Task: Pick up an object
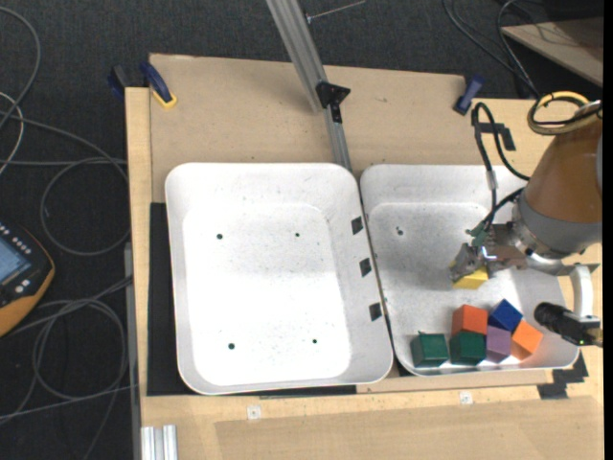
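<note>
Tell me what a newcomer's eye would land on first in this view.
First, the grey-and-orange arm reaching in from the right, its gripper low in the right bin just above a yellow block. Next, the cluster of coloured blocks packed into that bin's near corner. The left bin is a broad white contrast beside them.

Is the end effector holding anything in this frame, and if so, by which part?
It cannot be told. The end effector sits directly over the yellow block in the right bin, but no hold on the block is visible.
</note>
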Available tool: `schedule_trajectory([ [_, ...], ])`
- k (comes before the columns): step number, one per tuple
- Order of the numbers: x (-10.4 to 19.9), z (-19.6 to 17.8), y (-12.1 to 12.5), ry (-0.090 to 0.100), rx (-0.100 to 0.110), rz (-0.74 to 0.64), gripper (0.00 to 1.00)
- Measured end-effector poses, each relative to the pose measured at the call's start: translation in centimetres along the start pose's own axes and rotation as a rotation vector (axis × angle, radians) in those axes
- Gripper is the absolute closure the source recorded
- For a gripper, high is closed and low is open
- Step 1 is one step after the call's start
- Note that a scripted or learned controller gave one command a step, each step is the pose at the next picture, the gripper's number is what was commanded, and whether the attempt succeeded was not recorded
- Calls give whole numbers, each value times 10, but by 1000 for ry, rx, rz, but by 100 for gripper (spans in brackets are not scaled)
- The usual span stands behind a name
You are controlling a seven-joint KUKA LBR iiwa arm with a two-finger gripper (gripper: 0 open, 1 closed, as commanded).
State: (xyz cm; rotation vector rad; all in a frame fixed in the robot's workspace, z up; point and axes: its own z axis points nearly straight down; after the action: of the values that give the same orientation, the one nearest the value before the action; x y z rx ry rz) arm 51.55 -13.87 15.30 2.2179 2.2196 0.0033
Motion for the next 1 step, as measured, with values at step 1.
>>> schedule_trajectory([
  [1,7,-47,7,0,-2,-2,100],
])
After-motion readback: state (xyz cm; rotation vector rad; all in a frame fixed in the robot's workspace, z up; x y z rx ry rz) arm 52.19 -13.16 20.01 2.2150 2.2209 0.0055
